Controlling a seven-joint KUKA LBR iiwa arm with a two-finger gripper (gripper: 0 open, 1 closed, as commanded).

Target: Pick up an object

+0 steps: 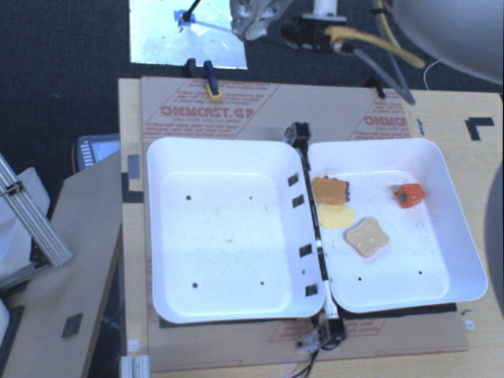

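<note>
four small objects lie in the right bin (441,211): an orange-brown piece (330,190) at ten o'clock, a yellow disc (336,217) just below it, a tan toast-shaped piece (367,237) near centre, and a red-orange piece (409,195) at two o'clock. we see the pincer (253,10) at twelve o'clock beyond the bins, touching nothing; we cannot tell its spread.

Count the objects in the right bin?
4, all in the right bin: orange block by the divider, yellow disc just below it, tan toast piece nearer the front, red piece toward the right. None look hidden.
</note>
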